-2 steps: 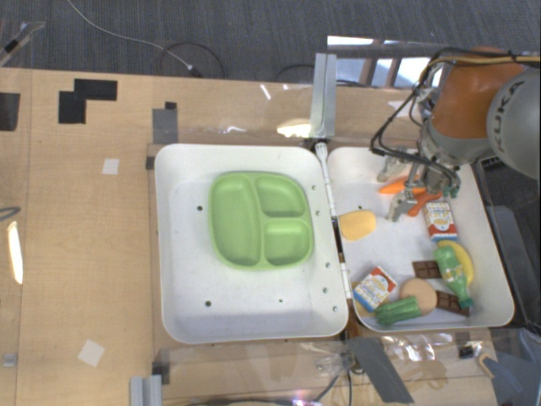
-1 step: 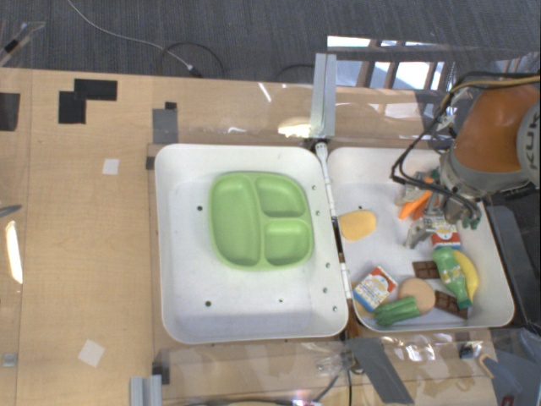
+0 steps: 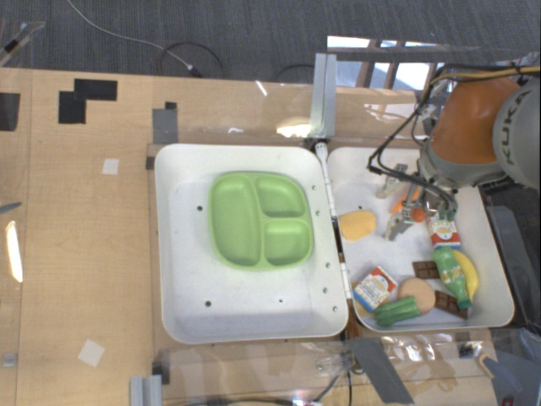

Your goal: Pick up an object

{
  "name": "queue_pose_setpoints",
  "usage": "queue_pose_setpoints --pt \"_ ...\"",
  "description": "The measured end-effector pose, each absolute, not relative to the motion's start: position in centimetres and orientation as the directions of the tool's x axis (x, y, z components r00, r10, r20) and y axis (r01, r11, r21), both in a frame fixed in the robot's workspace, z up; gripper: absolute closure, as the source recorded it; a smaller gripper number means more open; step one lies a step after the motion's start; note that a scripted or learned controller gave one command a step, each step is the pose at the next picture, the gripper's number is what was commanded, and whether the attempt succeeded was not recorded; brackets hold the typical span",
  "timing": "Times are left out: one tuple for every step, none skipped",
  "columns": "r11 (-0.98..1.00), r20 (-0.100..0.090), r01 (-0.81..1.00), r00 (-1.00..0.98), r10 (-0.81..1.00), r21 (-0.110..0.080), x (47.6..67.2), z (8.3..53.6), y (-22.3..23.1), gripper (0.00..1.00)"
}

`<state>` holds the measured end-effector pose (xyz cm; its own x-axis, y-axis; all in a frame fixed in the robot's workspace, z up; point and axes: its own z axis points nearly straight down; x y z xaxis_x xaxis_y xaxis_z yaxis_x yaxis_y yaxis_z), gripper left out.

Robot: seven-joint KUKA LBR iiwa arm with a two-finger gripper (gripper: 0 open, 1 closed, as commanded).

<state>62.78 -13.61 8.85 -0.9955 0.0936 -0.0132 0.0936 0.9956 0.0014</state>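
Wooden bench (image 3: 84, 227) w/ two bins; hand (image 3: 406, 218) hangs open, nothing in it, over right bin (image 3: 499, 294). Risk: closes beside the yellow piece (image 3: 357, 224), misses it.

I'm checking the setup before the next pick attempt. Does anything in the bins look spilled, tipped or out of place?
Nothing stands out. The green divided plate lies flat in the left bin. The toy foods, among them a banana and a yellow piece, lie loosely jumbled inside the right bin, none over the rim. The pincer hangs above them.
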Motion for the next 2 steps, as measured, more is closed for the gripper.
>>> queue_pose_setpoints --pt "0.996 -0.029 0.089 -0.996 0.089 -0.001 63.22 10.45 -13.7 1.0" --pt "0.996 -0.028 0.089 -0.996 0.089 0.0 63.18 10.37 -13.67 0.0"
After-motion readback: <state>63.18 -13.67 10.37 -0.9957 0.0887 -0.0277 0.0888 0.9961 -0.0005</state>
